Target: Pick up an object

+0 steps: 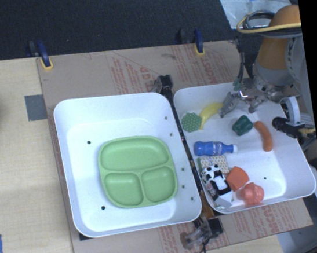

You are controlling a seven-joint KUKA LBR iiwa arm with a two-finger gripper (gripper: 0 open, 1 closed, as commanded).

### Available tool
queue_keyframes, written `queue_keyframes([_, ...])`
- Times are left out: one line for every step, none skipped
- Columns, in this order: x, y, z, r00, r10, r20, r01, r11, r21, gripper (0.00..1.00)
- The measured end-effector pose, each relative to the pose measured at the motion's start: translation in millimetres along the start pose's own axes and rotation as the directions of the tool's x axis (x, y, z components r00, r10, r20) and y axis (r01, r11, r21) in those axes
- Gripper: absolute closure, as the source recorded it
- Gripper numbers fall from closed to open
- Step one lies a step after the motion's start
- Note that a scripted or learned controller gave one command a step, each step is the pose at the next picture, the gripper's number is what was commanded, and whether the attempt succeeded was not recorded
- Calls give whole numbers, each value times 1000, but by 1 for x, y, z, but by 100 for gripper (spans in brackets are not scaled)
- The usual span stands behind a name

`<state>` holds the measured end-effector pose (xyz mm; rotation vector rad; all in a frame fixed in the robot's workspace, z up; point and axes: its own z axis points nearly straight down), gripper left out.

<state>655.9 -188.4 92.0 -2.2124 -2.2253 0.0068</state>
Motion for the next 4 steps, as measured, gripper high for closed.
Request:
queue_keyframes([-24,-47,0,1000,2,0,-2,1000,-2,0])
queue_keyframes([-24,-46,-10,1000,-1,1,1,1000,-1,100])
queue_keyframes([38,-54,-89,1000,0,-1,0,1000,-5,100])
queue_keyframes([97,-71,-143,1000,1,-1,-1,1000,-4,100])
